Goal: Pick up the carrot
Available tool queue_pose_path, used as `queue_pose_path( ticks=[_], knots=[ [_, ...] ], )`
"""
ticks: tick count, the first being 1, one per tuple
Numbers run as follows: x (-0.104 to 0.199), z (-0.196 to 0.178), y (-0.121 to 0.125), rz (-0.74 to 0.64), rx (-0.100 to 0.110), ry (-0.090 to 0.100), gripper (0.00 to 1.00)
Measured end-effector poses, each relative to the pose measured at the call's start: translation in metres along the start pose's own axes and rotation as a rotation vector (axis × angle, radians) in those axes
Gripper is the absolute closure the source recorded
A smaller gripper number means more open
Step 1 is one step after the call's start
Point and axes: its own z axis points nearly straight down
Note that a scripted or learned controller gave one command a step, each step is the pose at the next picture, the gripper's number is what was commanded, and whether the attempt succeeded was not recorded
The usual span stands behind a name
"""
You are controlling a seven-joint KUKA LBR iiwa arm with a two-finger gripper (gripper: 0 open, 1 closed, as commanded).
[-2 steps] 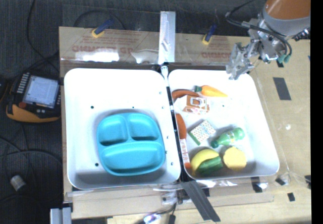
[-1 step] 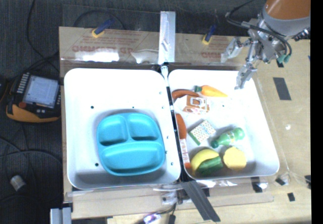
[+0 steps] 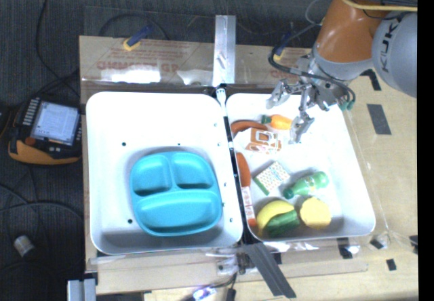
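Bins: two (image 3: 108,106) (image 3: 356,157) — shallow, white, side by side on the surface.
Trays: one (image 3: 175,191) — blue, three compartments, in the left bin.
Carrots: one (image 3: 278,120) — orange, green-tipped, right bin.
Sausages: two (image 3: 243,169) (image 3: 243,125) — reddish, right bin.
Cartons: two small printed ones (image 3: 263,140) (image 3: 271,176).
Green bottles: one (image 3: 305,184).
Yellow pieces: two (image 3: 270,210) (image 3: 314,212).
Dark green pieces: one (image 3: 281,221).
Arms: one (image 3: 352,28).

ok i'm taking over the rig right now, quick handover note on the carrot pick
Tool: open, holding nothing, at the far end of the right bin.
Carrot: lying in that bin near the far wall, just left of the tool, beside a small printed carton.
Done: approach only; the carrot is not between the fingers.
Left: close on the carrot and lift it clear.
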Motion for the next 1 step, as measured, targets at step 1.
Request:
queue_pose_path(
  ticks=[1],
  knots=[
    [0.0344,0.0766,-0.0370,0.030,0.000,-0.003,0.00]
  ],
)
